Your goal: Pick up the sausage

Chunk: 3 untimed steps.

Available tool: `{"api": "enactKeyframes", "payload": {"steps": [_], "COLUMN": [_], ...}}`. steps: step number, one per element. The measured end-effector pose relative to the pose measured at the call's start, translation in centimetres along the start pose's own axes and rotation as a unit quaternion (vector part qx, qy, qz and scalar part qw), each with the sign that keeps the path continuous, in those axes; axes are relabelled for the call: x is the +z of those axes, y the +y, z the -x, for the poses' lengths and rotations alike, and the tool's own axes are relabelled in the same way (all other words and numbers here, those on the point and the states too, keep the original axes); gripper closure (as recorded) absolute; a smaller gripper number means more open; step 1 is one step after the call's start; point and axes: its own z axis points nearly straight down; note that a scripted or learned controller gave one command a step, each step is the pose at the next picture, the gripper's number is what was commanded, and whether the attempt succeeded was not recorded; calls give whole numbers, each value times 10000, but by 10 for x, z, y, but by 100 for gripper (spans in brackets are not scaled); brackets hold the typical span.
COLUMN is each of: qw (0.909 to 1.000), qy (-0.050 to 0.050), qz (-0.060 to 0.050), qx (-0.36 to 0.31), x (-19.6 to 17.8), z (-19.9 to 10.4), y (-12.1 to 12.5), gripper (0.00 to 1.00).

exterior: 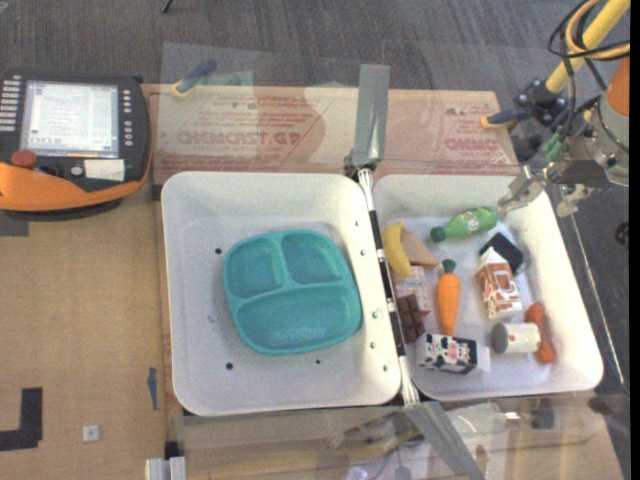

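Left side: a teach pendant (70, 138) is lying on the bench at 9 o'clock of the view, well clear of the work. The left bin (190, 268) is carrying a teal divided plate (290, 293); neither has a part in this step.

Right bin (575, 298): a banana (396, 250) and a chocolate bar (410, 313) are lying along its left wall, a carrot (448, 300) just beside them, and a cow-patterned carton (448, 353) at 6 o'clock of the carrot. A green bottle (465, 223) is lying near the far wall, with a milk carton (497, 283) at the bin's centre.

The sausage (541, 319), orange-red, is lying near the right wall at roughly 4 o'clock of the bin's centre. It is curving around a small white can (515, 338) and appears to be touching it.

The gripper (545, 186) is hovering over the bin's far right corner, at 12 o'clock of the sausage and carrying nothing. Whether it is set wide or narrow cannot be told from this view.

Assessment: the approach is only beginning. For a sound pick, the gripper should be travelling toward 6 o'clock and closing across the sausage's narrow width at its exposed upper end, away from the can. Risks: pinching the can, or fouling the right wall.
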Motion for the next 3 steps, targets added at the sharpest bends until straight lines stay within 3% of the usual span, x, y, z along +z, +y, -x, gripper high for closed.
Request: {"api": "enactKeyframes", "payload": {"steps": [1, 2, 3], "qw": [9983, 9969, 9904], "qy": [-11, -7, -8], "qz": [20, 14, 16], "qx": [-578, 780, 1381], "x": [-32, -113, -146], "z": [-4, -54, -71], "y": [21, 62, 86], "gripper": [0, 0, 0]}}
